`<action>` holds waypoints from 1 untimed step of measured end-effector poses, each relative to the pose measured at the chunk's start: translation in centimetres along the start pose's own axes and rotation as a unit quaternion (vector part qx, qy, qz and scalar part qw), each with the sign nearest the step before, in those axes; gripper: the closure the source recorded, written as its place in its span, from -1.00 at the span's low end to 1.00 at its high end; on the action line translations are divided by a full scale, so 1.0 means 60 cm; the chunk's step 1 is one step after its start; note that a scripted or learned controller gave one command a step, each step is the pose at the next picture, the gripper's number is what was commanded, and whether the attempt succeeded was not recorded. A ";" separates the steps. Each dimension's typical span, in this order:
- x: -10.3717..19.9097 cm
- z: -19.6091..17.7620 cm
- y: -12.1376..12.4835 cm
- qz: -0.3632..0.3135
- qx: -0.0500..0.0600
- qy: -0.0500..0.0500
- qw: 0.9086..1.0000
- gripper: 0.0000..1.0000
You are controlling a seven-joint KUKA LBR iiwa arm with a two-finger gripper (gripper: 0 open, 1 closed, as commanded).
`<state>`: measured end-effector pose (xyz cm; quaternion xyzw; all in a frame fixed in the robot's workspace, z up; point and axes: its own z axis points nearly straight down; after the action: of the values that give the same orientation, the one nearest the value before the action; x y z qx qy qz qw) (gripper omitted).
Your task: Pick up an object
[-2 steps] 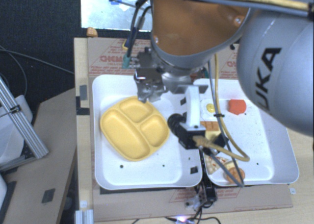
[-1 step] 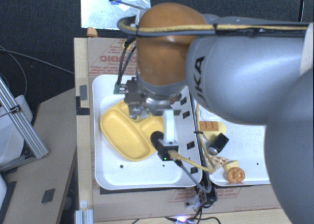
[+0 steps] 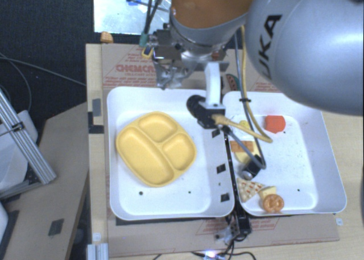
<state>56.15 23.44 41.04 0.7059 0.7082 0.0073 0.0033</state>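
Two white bins lie below the gripper [image 3: 170,74], whose grasp state cannot be judged. Left and below it rests a yellow tray [image 3: 156,148]; right and below, a red block [image 3: 275,123] and a pretzel [image 3: 272,202]. A good pick likely means descending squarely over one item.

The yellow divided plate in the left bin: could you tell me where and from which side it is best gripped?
I would pinch the raised outer rim of the yellow plate, coming straight down from above. It lies flat and wide, so the thin rim is likely the only part two fingers could span.
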 end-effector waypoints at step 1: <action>0.001 -0.007 -0.003 -0.002 0.005 -0.001 1.000 1.00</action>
<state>55.96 23.49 41.45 0.7043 0.7099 0.0029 0.0010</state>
